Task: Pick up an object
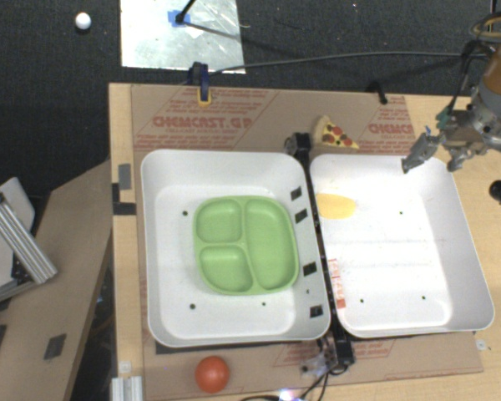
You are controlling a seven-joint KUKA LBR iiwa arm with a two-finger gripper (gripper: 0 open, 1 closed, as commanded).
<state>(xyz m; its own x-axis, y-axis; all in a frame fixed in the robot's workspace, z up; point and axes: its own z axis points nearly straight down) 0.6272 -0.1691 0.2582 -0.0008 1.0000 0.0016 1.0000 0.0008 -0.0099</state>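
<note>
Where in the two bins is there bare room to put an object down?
The right bin is bare below the yellow piece, down to its front rim. The left bin is crowded: the green divided plate takes its middle, leaving narrow strips along the walls. The gripper hovers at the right bin's far corner.

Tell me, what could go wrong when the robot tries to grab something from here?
The gripper hangs open over the far right corner of the right bin, away from everything. The yellow piece looks flat and lies close to that bin's left wall, so the fingers might slide over it or bump the wall. The pizza slice and the red ball sit outside both bins, probably beyond where the arm searches. The green divided plate looks too wide to pinch.
</note>
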